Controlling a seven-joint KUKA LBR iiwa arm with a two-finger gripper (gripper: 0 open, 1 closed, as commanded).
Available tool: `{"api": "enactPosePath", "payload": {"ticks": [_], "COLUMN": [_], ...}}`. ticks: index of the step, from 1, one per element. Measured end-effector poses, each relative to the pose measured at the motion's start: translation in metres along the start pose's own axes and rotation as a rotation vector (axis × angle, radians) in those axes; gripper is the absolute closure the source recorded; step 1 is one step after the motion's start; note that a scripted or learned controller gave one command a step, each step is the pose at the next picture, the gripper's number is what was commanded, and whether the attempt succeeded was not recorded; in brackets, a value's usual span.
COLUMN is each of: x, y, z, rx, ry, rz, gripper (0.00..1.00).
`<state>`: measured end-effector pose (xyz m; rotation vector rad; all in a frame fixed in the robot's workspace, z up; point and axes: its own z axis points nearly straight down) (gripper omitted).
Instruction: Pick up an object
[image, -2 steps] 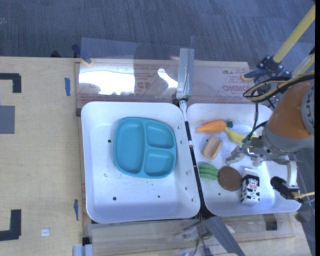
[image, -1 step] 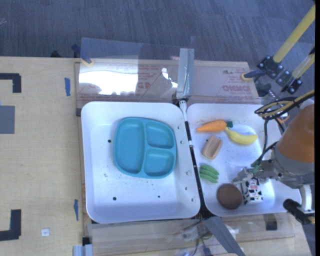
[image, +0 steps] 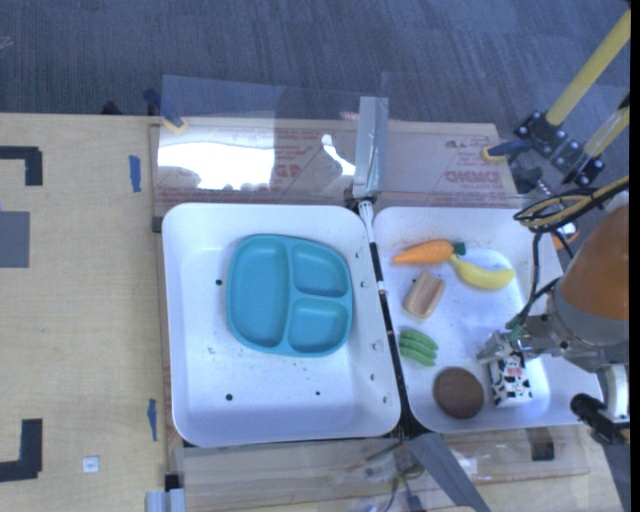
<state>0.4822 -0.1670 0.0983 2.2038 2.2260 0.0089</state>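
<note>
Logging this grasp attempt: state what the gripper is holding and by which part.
It cannot be told. The gripper sits right over the black-and-white carton in the right bin, but the view does not show the carton between its fingers.

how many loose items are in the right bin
6: carrot and banana at the back, tan block and green pods near the divider, brown ball in front, black-and-white carton by the tool. The arm may hide more.
</note>
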Motion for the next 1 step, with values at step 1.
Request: {"api": "enactPosePath", "payload": {"ticks": [1], "x": [0.0576], "y": [0.0417], "z": [-0.1073], "rx": [0.001], "ry": [0.003], "rz": [-0.058], "gripper": [1.0]}}
